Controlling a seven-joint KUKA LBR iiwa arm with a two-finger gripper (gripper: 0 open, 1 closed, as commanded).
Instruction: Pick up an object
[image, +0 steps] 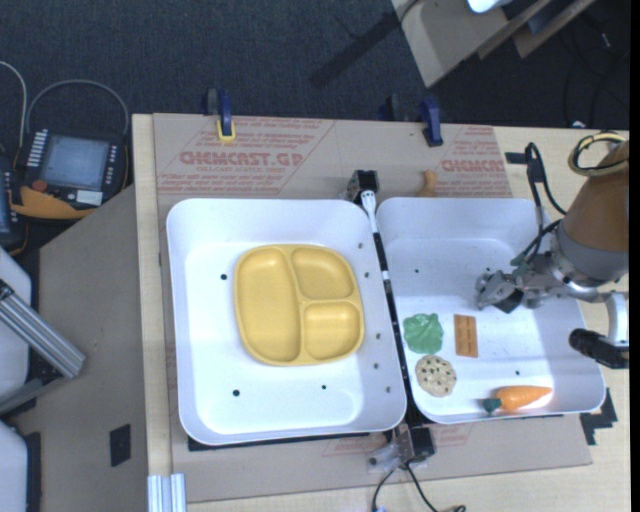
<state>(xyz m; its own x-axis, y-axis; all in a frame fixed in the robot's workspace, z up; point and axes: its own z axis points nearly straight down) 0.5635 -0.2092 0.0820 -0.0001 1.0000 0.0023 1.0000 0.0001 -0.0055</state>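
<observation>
While the grey two-finger gripper (497, 291) hovers in the right shallow white bin (450, 225), its grip state is unclear. Near it — a flat orange rectangular cracker (465, 335).

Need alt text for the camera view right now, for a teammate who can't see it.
The end effector hovers in the right bin, above and right of four toy foods: lettuce, cracker, cookie and carrot. The left bin holds a yellow divided tray.

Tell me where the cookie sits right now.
The cookie lies in the right bin, near its front left corner. It sits just below the green lettuce piece, with the carrot off to its right.
</observation>
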